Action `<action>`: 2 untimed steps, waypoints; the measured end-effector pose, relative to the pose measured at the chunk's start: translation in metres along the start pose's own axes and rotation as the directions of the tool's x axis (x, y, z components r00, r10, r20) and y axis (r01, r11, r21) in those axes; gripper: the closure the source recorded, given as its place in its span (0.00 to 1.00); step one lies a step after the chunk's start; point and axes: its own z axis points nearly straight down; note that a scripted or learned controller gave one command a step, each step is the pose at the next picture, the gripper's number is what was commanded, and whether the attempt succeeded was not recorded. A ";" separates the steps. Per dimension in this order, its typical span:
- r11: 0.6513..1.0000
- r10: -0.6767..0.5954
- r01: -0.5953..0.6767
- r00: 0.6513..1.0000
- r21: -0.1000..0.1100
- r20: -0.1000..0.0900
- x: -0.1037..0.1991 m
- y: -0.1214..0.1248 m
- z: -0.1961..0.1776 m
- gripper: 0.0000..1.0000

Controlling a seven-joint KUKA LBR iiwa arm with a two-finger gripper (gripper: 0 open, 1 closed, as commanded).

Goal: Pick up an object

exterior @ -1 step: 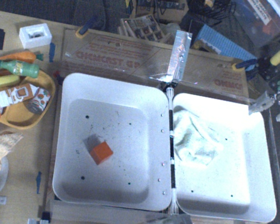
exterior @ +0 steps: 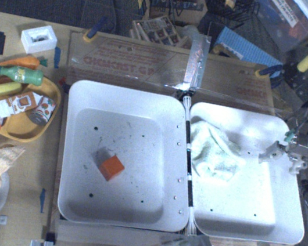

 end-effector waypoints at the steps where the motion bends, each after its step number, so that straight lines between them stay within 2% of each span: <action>1: 0.976 0.217 -0.217 0.976 -0.002 0.000 0.094 0.003 -0.092 0.00; 2: 0.964 0.266 -0.266 0.964 0.004 0.000 0.061 -0.009 -0.058 0.00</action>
